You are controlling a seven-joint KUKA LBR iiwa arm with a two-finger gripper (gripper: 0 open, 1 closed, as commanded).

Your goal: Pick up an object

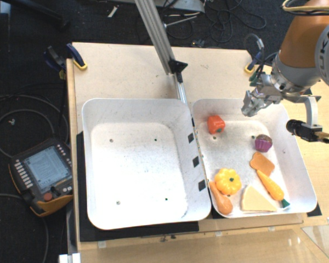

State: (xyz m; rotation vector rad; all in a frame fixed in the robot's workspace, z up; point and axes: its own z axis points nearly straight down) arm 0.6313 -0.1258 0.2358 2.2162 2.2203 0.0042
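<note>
Gripper [251, 106]: hung over right bin's [296, 147] far edge; grip state too blurred to tell
Arm [304, 43]: cropped at frame's right

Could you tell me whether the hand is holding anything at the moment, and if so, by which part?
Nothing is held. The hand hangs over the far edge of the right bin, apart from the red pepper and the purple onion.

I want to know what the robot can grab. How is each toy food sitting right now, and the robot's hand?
red pepper: lying free
purple onion: lying free
yellow pepper: upright
carrot: lying flat
cheese wedge: lying flat
gripper: above the right bin, holding nothing
</note>
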